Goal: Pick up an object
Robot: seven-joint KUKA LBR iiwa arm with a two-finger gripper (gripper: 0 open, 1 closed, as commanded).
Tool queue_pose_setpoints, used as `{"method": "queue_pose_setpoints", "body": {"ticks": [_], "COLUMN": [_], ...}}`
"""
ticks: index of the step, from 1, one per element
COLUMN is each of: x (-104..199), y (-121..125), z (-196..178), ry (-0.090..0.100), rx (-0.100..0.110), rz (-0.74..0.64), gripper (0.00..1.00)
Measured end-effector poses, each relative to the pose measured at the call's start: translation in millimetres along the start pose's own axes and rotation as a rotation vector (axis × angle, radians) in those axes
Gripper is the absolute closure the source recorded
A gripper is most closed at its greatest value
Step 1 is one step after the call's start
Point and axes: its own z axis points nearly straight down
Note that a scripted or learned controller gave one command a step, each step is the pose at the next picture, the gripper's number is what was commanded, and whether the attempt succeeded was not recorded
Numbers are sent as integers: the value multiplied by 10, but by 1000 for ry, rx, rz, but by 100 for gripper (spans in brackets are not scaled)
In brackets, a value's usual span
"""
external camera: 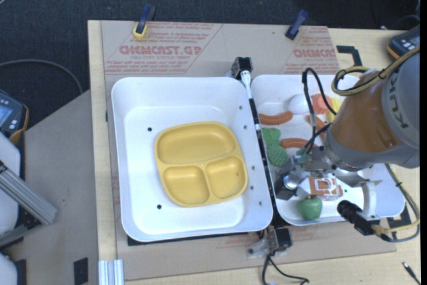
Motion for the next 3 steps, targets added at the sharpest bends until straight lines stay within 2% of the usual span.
{"method": "queue_pose_setpoints", "body": {"ticks": [1, 3], "x": [-8, 40], "y": [20, -149], "z": [-143, -1210], "ry": [-3, -4], "rx": [-9, -12], "rz": [1, -3], "gripper": [100, 100]}}
